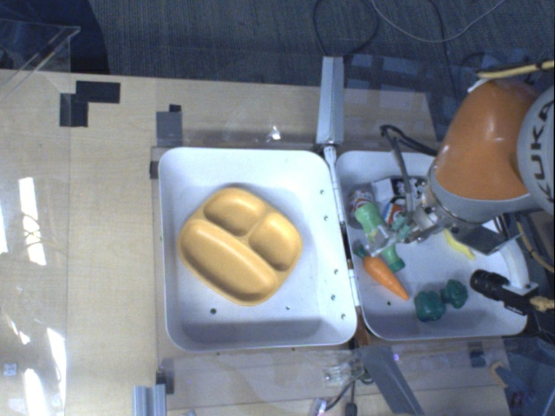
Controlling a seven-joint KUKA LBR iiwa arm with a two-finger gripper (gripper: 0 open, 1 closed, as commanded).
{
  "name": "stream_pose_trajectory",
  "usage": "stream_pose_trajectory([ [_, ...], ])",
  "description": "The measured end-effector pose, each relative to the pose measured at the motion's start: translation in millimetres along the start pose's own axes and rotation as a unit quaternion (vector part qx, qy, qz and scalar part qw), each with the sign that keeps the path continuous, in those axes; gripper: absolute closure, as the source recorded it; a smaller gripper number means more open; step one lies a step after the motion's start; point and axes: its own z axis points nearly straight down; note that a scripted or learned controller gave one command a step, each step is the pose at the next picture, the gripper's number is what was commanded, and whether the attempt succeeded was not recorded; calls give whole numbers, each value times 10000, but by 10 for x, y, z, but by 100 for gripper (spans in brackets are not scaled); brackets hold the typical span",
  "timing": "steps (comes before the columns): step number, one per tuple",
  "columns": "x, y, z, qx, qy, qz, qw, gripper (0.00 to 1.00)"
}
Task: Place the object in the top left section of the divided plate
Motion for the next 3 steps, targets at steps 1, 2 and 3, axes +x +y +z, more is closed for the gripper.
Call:
stream_pose_trajectory([
  [1,-8,19,-109,-26,-11,-13,10000,100],
  [2,336,61,-405,-10,-5,-869,9962,100],
  [3,-208,-17,-812,-22,-24,-1979,9802,100],
])
